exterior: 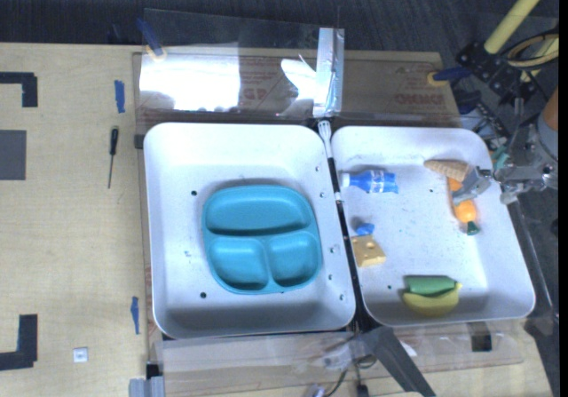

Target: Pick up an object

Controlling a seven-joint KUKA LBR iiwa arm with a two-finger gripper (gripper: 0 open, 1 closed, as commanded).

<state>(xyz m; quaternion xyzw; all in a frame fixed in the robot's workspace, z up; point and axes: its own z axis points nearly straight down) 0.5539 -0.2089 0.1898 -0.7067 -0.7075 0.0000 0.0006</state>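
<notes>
My gripper (pixel 486 175) is at the right rim of the right bin (pixel 524 284); if it is open or closed, I cannot tell. Just below it lies the orange carrot (pixel 465 211). The blue divided plate (pixel 261 236) rests in the left bin (pixel 169 235).

blue tray (pixel 261 235) in left bin (pixel 169 155)

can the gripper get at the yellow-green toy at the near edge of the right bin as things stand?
Probably yes. The yellow and green toy lies alone, apart from the cheese wedge and the carrot, though close to the right bin wall.
</notes>
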